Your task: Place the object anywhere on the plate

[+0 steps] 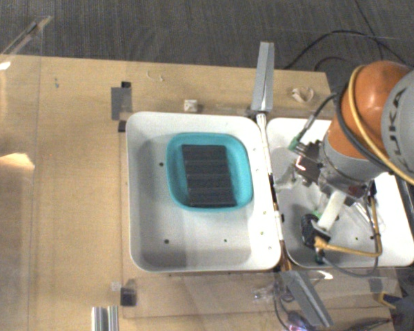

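The bench carried two shallow white bins side by side. The left bin held a teal plate with rounded corners, set toward the bin's far wall and nearer its right wall than its left. The black ribbed block lay flat on the plate, roughly centred, with its long side running away from the camera and its ribs running across it. The block sat inside the plate's raised rim on every side. No part of the robot touched the block or the plate. The arm, grey with an orange band, reached in from the right and stood over the right bin. The gripper was positioned over the left part of the right bin, near the wall shared with the left bin and well apart from the block. The wrist hid the gripper's state, so it could not be told. A small pale cube rested on the bench just behind the left bin. A grey post stood behind the gap between the two bins.
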`<state>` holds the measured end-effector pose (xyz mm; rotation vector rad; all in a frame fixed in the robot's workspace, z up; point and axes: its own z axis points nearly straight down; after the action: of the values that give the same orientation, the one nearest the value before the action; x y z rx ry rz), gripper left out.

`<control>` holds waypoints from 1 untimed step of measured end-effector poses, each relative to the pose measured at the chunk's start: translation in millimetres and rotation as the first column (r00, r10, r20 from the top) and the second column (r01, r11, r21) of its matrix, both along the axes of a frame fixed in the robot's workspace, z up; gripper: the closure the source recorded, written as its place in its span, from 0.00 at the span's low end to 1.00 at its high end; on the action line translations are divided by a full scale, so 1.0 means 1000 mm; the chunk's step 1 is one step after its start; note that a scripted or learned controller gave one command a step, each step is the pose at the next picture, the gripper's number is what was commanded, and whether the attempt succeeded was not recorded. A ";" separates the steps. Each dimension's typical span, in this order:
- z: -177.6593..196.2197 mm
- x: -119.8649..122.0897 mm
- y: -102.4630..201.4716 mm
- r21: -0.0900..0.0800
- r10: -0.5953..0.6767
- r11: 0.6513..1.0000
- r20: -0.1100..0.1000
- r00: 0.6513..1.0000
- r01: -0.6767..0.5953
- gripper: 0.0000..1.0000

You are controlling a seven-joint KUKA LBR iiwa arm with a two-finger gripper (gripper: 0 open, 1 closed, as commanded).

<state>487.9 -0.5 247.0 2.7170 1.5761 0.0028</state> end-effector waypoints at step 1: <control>0.054 0.000 -0.069 0.000 -0.093 0.996 0.002 0.996 0.093 0.00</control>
<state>488.1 -69.1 300.9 2.7858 1.4479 0.0051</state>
